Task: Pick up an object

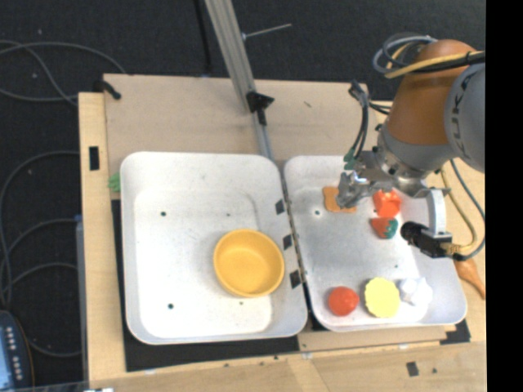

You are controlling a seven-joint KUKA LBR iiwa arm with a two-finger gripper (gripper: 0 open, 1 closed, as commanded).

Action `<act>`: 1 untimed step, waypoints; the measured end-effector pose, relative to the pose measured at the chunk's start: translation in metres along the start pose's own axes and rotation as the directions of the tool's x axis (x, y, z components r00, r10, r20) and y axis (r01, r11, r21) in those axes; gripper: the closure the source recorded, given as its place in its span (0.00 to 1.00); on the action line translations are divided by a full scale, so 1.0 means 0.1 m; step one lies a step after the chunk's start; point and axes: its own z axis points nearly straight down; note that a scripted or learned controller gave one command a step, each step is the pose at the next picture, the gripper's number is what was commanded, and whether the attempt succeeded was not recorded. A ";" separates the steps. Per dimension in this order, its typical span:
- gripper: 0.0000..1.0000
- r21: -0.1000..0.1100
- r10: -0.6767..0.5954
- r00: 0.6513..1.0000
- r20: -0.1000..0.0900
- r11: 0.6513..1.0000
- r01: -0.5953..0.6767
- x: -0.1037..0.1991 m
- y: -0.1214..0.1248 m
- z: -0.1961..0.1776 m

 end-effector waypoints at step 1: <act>1.00 -0.001 -0.002 1.000 -0.001 1.000 0.002 0.56 0.01 -0.06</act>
